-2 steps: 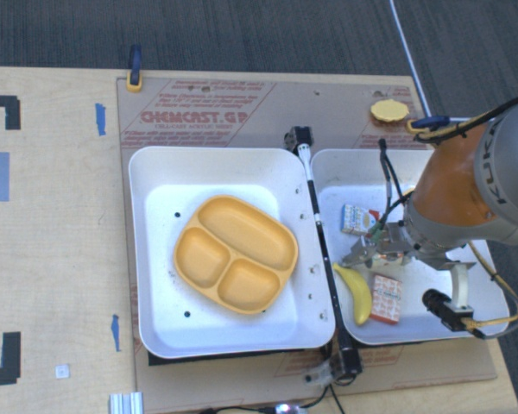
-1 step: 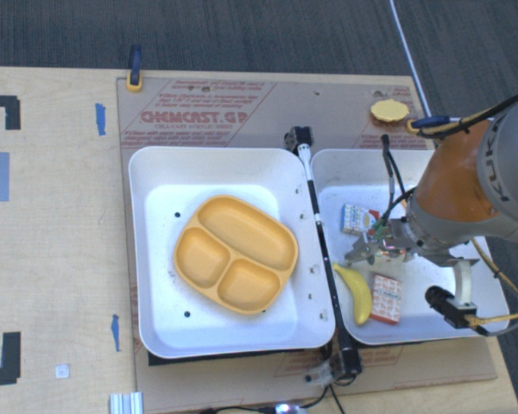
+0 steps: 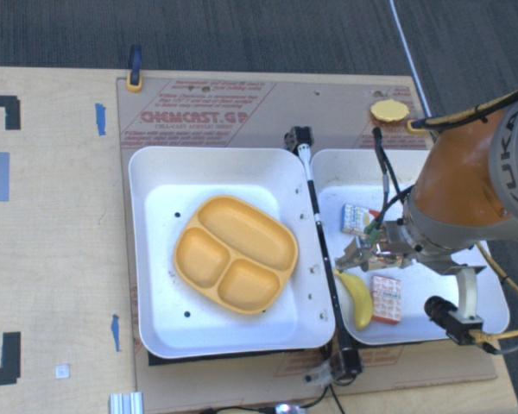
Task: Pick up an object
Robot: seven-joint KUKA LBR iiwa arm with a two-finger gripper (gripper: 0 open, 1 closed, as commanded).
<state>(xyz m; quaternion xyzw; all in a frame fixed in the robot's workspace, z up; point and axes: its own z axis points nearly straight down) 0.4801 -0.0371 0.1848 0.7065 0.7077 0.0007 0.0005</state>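
Nothing is lifted yet: the jaws (image 3: 367, 253) hang low in the right bin (image 3: 494, 313) just above the banana (image 3: 356, 298), and whether they are apart or together I cannot tell. The banana lies tight against the bin's left wall with a small packet (image 3: 386, 297) touching its other side, so room to close is scant.

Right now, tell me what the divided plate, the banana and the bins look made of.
Plate: likely moulded plastic, matte yellow-orange with soft rounded compartment walls. Banana: smooth, evenly yellow skin; real fruit or a plastic toy, I cannot tell. Bins: probably thin formed plastic, white with a slight sheen and rounded corners.
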